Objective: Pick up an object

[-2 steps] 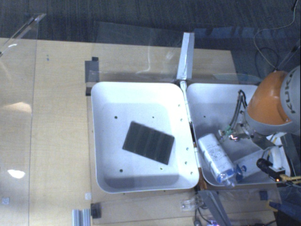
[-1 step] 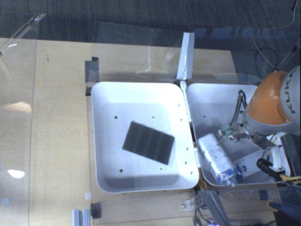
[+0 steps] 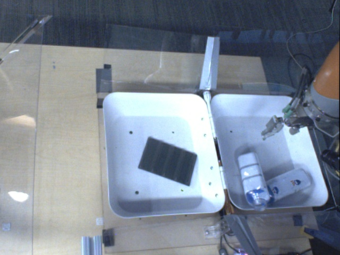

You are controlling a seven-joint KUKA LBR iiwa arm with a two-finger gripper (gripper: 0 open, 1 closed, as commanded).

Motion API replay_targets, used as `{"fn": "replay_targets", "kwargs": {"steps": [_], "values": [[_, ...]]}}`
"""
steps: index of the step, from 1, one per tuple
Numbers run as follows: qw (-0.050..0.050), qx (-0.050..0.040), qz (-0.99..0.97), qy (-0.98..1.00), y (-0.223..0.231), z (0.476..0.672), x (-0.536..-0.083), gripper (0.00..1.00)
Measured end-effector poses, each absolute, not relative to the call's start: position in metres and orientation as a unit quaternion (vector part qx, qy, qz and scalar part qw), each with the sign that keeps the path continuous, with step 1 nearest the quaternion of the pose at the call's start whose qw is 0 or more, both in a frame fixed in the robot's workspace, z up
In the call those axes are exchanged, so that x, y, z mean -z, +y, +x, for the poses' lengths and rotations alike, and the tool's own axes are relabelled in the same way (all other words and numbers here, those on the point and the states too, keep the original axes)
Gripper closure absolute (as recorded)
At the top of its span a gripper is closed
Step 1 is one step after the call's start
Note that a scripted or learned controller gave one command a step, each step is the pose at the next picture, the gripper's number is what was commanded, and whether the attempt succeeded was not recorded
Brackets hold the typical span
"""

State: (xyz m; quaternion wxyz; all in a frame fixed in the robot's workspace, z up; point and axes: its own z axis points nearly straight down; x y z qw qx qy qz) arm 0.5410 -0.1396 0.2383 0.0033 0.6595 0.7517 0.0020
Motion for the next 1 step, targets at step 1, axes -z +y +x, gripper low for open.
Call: {"fn": "replay_targets", "kwargs": {"steps": [1], "values": [[0.003, -0.0021, 0.605, 0.796, -0.1117, 0.5666, -0.0906, 0.0]]}}
